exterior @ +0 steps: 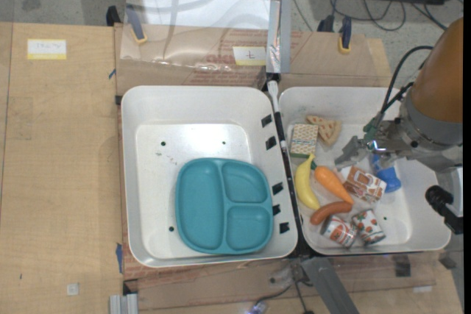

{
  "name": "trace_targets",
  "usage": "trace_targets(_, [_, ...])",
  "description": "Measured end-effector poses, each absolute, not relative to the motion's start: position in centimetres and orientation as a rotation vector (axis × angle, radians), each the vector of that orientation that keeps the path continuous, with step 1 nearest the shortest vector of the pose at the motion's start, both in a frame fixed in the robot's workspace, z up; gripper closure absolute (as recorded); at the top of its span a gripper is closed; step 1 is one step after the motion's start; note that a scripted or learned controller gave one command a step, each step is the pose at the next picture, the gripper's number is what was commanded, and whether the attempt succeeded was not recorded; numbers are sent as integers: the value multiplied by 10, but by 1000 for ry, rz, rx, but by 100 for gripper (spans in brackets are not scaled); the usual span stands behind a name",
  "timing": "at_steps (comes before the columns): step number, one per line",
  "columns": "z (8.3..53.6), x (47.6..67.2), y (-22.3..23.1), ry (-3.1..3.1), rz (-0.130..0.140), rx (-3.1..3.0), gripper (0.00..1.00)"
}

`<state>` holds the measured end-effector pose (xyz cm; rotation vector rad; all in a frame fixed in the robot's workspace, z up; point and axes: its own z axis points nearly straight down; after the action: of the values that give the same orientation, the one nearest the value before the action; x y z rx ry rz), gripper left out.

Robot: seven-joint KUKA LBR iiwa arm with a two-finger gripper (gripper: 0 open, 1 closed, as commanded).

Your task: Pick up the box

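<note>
While print's unreadable, box point(365, 184) sits beside carrot point(333, 184).

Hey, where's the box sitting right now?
In the camera view, the box lies in the right bin, just right of the carrot, left of a blue item, with the gripper hanging just above it.

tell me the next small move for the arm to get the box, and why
Probably a short drop down and slightly toward the camera-near side. The gripper hovers above the right bin, just past the box, which lies tilted between the carrot and a blue item. Nothing sits between its fingers yet.
</note>
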<state>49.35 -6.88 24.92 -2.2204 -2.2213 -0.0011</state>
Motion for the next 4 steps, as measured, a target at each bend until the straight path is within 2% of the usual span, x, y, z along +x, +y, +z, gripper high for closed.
trace_targets(1, [216, 556, -41, -2217, -3, -2227, 0])
trace_targets(2, [143, 596, -62, -2380, -1, -2050, 0])
trace_targets(3, [107, 659, -62, -2372, -3, -2063, 0])
trace_targets(4, [100, 618, -65, -2438, -20, -2004, 0])
